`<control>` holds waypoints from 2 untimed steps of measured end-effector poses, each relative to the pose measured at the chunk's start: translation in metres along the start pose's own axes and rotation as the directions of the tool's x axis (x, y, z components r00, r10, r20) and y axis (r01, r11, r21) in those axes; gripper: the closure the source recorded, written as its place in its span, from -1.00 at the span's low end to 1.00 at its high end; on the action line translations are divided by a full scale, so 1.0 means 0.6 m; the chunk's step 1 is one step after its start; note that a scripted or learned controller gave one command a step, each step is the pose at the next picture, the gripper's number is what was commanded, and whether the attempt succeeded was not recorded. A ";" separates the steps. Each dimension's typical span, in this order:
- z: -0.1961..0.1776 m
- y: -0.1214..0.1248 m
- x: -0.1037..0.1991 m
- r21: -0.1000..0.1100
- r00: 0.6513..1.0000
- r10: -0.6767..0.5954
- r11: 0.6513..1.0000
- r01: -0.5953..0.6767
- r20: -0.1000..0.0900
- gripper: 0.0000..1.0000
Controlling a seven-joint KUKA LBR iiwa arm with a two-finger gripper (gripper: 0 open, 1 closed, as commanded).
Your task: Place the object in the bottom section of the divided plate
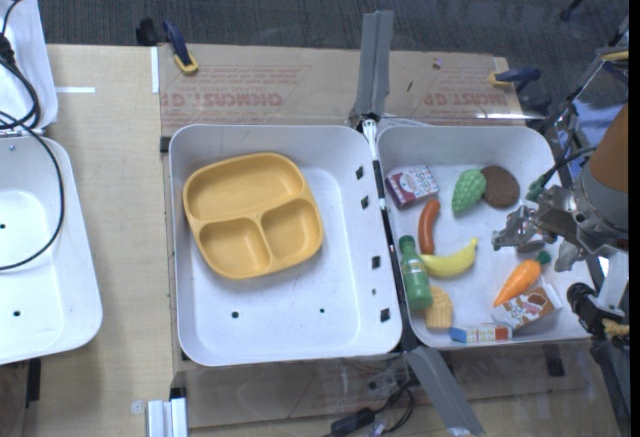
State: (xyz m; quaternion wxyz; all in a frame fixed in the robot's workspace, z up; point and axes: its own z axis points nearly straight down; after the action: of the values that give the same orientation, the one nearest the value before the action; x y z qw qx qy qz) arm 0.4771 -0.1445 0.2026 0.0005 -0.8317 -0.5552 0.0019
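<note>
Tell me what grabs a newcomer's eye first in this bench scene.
The yellow three-section plastic plate stands out, lying alone in the left white bin. Next comes the bright clutter of toy food in the right white bin: a yellow toy banana, an orange toy carrot and a green bumpy toy fruit. The arm's pincer hovers over that bin's right side, just above the carrot.

Smooth plastic plate (matt yellow)

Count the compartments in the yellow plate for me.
3 in the divided plate: one long section along its upper-left side, and two smaller sections side by side along the lower-right side. None look hidden.
</note>
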 end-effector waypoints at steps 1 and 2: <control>-0.013 0.001 0.000 0.002 1.000 -0.003 1.000 0.003 0.002 1.00; 0.017 0.025 -0.063 0.001 0.993 0.118 0.993 -0.118 0.000 1.00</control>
State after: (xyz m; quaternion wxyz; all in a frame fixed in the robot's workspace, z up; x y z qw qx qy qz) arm 0.4767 -0.1852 0.1926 0.0010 -0.8630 -0.5052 0.0021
